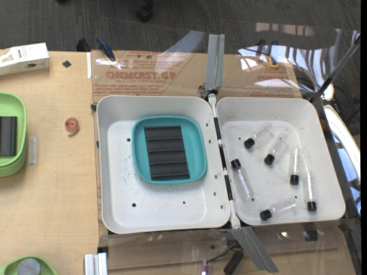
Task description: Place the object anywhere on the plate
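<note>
- In the right bin (258,114), 6 clear vials with black caps lie flat and scattered. None rests on the plate, so the task's thing is judged to be 1 of these, and the step in hand is the pick.
- The teal plate (140,149) sits in the left bin (114,202), left of the wall between the 2 bins. A black ridged insert (166,152) covers its centre.
- Whether the gripper is spread or pressed together cannot be told from this view.
- Target choice: the vial near the bin's centre (275,151) has free floor on both sides. The vial beside the dividing wall (242,178) and the vial by the front wall (281,211) leave less room for a descent.
- 2 vials at the right, (295,165) and (309,191), lie near each other. A descent there risks disturbing both.
- Approach: the jaws should close across the vial's long axis, at mid-body and away from the cap.
- Handling: the clear round bodies look smooth and are likely to roll or slip if nudged off-centre.
- Placement: a low release on the plate is advised. Laying the vial along the insert's ridges should keep it from rolling off.
</note>
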Available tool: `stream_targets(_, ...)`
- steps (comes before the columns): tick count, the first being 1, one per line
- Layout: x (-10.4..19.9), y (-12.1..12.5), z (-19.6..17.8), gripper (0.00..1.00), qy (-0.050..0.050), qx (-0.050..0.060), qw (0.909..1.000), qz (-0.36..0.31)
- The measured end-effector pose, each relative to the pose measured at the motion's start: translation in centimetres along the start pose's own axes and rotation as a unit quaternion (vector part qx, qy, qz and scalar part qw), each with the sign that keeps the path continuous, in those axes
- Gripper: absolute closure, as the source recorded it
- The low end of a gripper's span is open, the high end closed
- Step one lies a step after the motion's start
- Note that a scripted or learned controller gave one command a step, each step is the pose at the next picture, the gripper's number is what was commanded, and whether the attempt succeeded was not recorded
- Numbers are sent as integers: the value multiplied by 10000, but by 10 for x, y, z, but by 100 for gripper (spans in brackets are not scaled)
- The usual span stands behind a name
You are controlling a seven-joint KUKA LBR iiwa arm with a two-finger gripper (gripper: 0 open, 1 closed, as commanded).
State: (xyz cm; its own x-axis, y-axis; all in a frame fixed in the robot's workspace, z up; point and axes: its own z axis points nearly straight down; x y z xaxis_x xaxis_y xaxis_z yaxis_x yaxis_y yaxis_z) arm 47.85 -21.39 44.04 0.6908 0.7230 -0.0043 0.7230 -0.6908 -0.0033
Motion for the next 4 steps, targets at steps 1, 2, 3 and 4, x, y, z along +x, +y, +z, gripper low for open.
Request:
stream_targets(1, -3, 2, 0, 0, 5, -2, 9974, 717)
stream_targets(2, -4, 3, 0, 0, 10, -5, 9909, 1346)
stream_targets(3, -7, 6, 0, 0, 9, -4, 9799, 1995)
stream_targets(4, 48, 62, 1, 0, -4, 4, 9734, 2290)
